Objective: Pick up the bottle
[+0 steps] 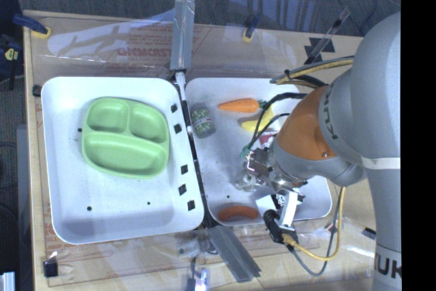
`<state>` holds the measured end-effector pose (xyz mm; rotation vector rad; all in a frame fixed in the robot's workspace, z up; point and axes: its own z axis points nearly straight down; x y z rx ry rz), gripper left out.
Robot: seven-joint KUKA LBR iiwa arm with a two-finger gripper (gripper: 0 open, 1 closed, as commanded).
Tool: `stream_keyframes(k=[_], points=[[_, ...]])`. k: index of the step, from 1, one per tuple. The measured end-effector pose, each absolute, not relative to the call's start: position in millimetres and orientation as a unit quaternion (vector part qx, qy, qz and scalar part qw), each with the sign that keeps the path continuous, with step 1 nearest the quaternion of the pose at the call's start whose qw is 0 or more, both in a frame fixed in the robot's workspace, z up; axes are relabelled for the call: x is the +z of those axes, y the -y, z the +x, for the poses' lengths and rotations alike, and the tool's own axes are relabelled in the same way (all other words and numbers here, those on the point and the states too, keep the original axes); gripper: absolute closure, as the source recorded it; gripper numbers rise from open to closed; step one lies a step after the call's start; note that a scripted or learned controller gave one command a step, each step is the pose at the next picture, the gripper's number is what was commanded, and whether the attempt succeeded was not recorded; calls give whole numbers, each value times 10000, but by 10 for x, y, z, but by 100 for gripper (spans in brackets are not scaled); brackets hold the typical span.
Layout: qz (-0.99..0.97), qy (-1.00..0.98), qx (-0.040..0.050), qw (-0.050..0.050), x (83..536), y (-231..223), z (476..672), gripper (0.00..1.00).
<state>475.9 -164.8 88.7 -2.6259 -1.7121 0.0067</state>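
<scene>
arm low over rt bin, bottle lying free at bin's far-left corner.

gripper (251,170) sits under the wrist's orange band, mostly masked by wrist body and cables; finger state can't be told from this angle, nothing seen between them. bottle (201,120) is small, greenish label, lying on its side near the divider (185,140) betw bins, well apart from gripper; long axis runs roughly near-to-far in view, cap end prob. toward the far rim but too blurred to confirm. orange carrot (239,105) lies just rt of bottle, long axis across the bin. yellow item (253,123) partly hidden behind arm, shape unclear. reddish sausage-like item (238,213) at near edge of right bin (218,174), its rt end cut off by gripper hardware. green sectioned plate (127,136) in left bin (61,167).
</scene>
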Motion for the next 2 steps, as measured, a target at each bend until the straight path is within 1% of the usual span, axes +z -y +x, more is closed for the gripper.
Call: stream_keyframes(k=[1,2], points=[[-8744,4852,32,39,884,1185,5603,0],[-8714,4904,69,82,947,1166,5595,100]])
